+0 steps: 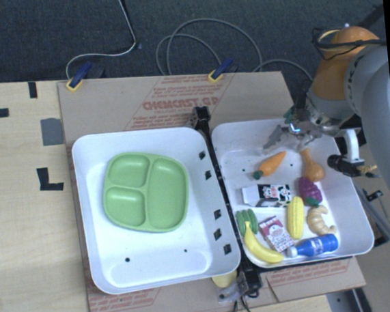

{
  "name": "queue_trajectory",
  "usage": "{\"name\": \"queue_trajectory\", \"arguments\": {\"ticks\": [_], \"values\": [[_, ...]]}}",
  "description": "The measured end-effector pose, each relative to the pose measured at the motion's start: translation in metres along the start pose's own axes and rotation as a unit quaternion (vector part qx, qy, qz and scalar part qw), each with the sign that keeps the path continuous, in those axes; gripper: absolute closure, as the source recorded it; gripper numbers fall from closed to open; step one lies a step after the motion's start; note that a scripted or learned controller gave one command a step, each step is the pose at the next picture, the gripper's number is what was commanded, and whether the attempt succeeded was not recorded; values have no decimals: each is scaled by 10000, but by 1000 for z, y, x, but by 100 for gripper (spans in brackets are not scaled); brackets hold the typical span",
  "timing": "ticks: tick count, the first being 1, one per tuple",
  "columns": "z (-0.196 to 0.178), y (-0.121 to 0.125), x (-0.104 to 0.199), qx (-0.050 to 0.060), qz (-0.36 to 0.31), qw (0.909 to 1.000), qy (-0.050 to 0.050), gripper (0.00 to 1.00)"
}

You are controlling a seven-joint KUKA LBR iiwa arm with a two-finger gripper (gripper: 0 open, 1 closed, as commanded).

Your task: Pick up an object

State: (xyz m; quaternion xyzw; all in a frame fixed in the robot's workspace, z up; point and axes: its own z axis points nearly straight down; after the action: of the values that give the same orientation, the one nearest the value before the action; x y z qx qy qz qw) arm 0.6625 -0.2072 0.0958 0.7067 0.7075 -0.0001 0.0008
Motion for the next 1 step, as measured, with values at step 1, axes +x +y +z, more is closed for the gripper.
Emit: {"name": "queue_trajectory", "arguments": {"ticks": [1], "values": [[9,-43,40,-25,-5,10000,-21,0]]}}
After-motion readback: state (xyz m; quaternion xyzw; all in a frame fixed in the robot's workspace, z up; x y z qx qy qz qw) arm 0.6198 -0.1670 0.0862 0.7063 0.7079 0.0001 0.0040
